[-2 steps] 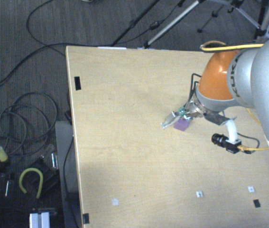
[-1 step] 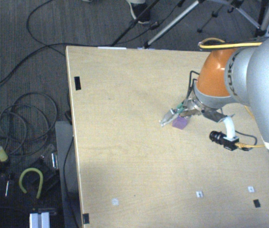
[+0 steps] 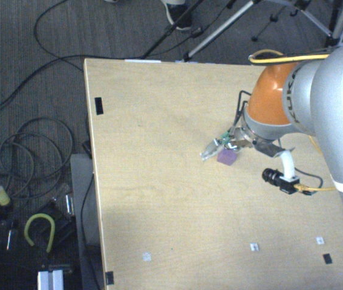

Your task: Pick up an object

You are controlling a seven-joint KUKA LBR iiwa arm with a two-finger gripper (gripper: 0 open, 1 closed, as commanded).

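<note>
A small purple block (image 3: 227,157) lies on the tan wooden bench top (image 3: 159,192), right of the middle. My gripper (image 3: 211,151) reaches in from the right at the end of the grey arm with the orange band (image 3: 271,98). Its silvery tip points left and sits right against the block's upper left side. From this height I cannot make out whether the block is in its grasp or only beside it. A bit of green (image 3: 224,141) shows on the gripper body just above the block.
A black cylinder with a yellow cable (image 3: 279,179) hangs from the wrist, right of the block. A black tag (image 3: 98,106) lies near the bench's left edge, and small markers (image 3: 254,246) lie at the front right. Cables (image 3: 26,156) lie on the floor to the left.
</note>
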